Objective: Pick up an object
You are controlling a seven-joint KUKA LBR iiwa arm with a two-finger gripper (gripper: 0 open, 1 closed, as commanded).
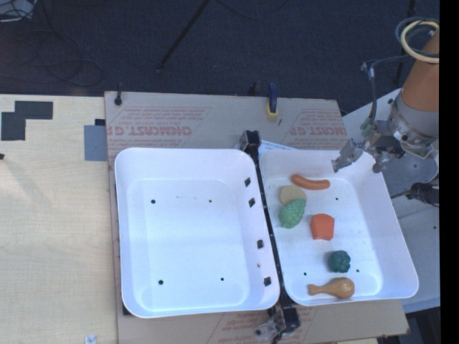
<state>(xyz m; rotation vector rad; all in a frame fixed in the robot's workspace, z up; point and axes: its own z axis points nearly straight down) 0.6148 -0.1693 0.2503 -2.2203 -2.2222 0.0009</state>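
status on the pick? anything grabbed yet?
Nothing done yet: the sausage, green leafy piece, orange block, dark green piece and drumstick all lie in the right bin. In hand: the gripper hangs open above that bin's far right corner, holding nothing. Left: descend, grasp, lift.

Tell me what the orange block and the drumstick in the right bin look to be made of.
Orange block: probably moulded plastic or foam; flat, even colour with a matte face. Drumstick: likely glossy plastic toy food; smooth tan surface with a soft highlight on the round end. The view is too coarse to be sure of either.
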